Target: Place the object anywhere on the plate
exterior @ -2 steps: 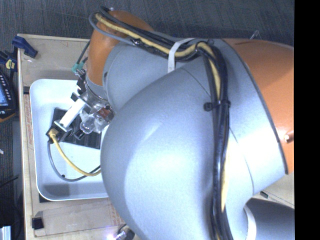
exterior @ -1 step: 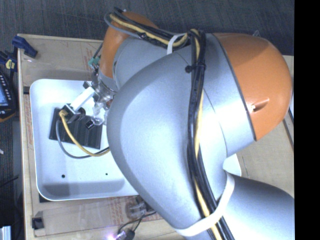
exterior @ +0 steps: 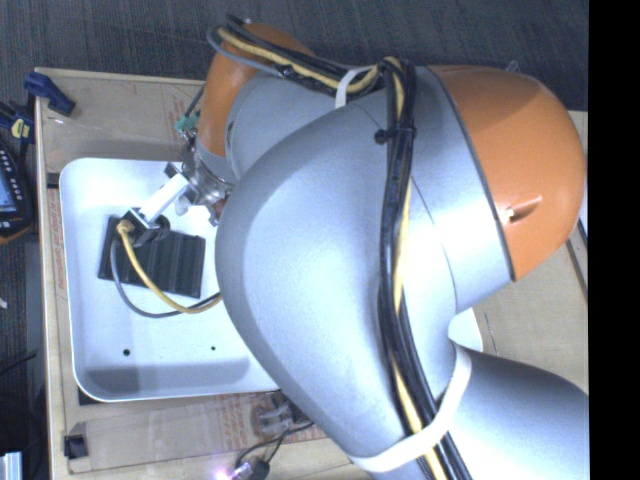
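My grey arm with its orange band reaches in from the right. It covers most of the bench, including the right side of the left white bin. The wrist end with the gripper hangs low over the upper middle of that bin, close to its floor. The arm's bulk hides the fingertips and whatever lies beneath them. The bare part of the bin floor at the lower left shows two small dark dots and nothing else.
The bins rest on a wooden bench board. A blue clamp sits at the board's far left corner. A dark device lies past the left edge. Small fittings stand by the front edge.
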Motion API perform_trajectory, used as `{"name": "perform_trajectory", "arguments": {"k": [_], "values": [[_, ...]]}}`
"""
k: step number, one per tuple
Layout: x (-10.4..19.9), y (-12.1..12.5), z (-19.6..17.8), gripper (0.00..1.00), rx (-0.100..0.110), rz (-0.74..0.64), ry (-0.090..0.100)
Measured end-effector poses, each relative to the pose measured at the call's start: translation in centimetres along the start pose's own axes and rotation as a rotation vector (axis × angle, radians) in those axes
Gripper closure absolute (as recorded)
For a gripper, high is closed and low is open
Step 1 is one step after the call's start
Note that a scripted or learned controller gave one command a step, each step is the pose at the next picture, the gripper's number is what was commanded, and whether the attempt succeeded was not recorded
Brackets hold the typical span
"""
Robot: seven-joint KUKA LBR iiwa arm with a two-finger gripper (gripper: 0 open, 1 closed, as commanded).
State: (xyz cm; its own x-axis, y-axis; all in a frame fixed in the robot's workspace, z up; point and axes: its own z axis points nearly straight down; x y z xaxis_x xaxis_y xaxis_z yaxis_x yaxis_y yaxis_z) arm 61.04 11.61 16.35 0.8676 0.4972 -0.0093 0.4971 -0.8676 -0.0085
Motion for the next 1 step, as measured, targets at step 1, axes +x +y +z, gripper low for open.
{"name": "perform_trajectory", "arguments": {"k": [1], "values": [[3.10, 2.24, 5.91, 0.00, -0.006, 0.089, 0.005]]}}
